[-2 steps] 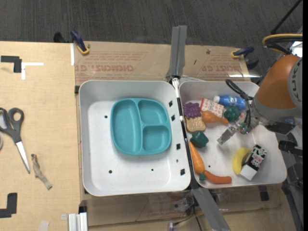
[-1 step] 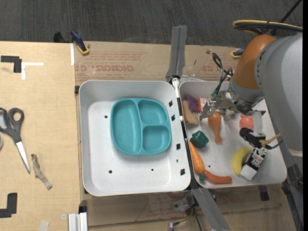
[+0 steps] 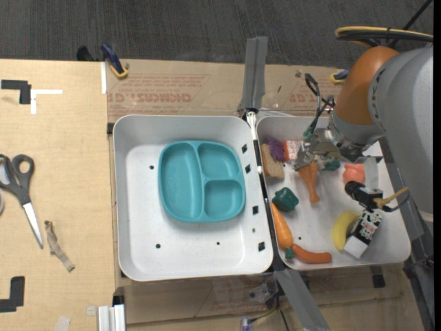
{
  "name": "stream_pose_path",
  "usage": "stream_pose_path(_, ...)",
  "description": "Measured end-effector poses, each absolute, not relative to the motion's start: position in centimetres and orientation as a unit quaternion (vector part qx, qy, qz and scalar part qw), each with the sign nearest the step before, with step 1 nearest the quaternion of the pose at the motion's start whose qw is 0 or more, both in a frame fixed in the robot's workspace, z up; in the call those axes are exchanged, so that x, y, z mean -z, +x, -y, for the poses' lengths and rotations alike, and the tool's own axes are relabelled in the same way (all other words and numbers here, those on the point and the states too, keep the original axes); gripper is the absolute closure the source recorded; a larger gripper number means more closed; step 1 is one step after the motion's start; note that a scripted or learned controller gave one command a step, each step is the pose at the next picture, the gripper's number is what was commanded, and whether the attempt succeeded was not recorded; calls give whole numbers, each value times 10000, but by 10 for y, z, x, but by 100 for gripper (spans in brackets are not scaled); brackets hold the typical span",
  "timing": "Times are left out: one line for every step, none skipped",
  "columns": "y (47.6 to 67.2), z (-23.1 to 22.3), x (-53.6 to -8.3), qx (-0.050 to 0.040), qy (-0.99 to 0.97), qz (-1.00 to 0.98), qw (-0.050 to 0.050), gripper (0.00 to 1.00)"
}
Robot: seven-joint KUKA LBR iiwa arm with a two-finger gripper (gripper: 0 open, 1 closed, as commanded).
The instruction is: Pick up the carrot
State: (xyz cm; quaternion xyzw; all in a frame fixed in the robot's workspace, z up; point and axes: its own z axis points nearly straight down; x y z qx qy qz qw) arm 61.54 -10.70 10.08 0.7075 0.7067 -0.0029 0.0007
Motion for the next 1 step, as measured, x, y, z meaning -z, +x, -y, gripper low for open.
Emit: stream_pose_path(608, 40, -191, 21, 8377, -5462, 0, 100)
